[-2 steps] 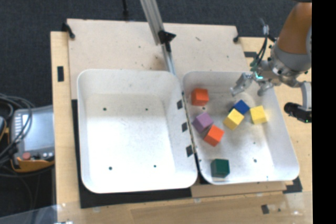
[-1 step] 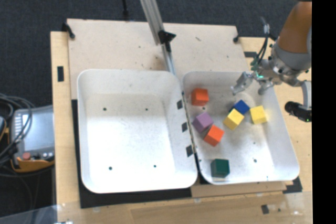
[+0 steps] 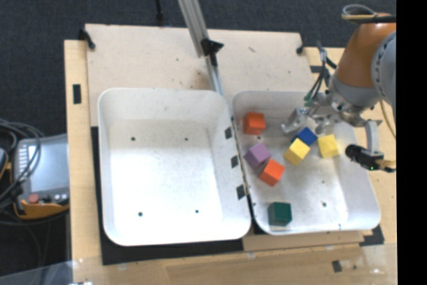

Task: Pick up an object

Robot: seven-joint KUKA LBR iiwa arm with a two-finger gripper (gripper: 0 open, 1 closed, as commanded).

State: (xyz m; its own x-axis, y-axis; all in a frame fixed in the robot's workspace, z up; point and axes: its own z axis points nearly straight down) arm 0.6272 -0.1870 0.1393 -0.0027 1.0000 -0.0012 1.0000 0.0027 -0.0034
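Several cubes lie in the right bin (image 3: pixel 357 207): an orange cube (image 3: pixel 253 123), a purple cube (image 3: pixel 257 155), a second orange cube (image 3: pixel 271 171), a green cube (image 3: pixel 280 213), a blue cube (image 3: pixel 307 136) and two yellow cubes (image 3: pixel 297 151) (image 3: pixel 327 145). My gripper (image 3: pixel 311 123) hangs over the bin's upper right part, just behind the blue cube. It is open, with one finger (image 3: pixel 292 125) reaching left, and nothing sits between the fingers.
The left bin (image 3: pixel 167 163) adjoins the right one along a shared rim. A slanted metal pole (image 3: pixel 190 7) stands behind the bins. A black cable clip (image 3: pixel 363 157) juts from the arm over the right rim.
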